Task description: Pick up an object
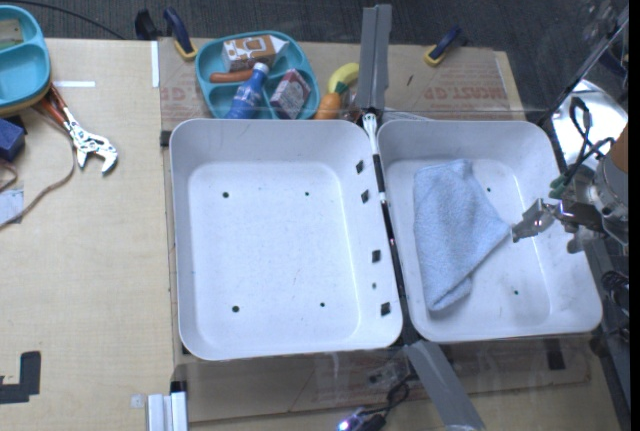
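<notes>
A light blue cloth (pixel 455 231) lies crumpled in the right bin (pixel 520 319), stretching from the bin's back toward its front left. My gripper (pixel 530 221) reaches in low over the right bin's right side, with its tip at the cloth's right edge. The view is too small to show whether it is touching the cloth. The arm's wrist sits over the bin's right rim.
The left bin (pixel 190 249) stands beside the right one, with a grey divider post (pixel 375 49) behind them. Behind the bins sit a teal tray (pixel 212 69) of small items and a banana (pixel 343 79). A wrench (pixel 88 147) lies on the bench at far left.
</notes>
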`<state>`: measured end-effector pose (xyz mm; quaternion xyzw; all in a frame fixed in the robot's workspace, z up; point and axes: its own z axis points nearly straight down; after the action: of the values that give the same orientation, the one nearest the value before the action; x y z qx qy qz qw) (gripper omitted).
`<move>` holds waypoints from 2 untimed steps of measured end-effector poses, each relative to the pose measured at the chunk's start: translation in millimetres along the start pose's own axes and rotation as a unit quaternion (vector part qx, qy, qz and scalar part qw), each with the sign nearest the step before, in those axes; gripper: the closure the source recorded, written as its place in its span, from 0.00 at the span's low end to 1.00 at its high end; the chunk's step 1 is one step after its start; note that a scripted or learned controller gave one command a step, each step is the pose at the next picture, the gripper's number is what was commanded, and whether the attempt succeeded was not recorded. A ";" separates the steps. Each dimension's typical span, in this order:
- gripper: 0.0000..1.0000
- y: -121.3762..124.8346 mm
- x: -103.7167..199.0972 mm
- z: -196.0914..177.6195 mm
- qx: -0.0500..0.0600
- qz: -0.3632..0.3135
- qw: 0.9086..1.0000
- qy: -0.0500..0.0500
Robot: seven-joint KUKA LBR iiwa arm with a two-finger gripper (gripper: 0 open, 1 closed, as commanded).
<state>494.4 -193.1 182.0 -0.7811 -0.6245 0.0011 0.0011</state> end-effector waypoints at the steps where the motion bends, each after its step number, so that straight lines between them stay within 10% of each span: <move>1: 0.00 -19.8 11.1 90.8 -0.001 -0.021 1.000 0.000; 2: 0.00 49.9 1.7 90.6 0.001 0.046 0.999 0.004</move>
<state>543.2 -202.4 91.2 -0.8088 -0.5881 -0.0018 0.0045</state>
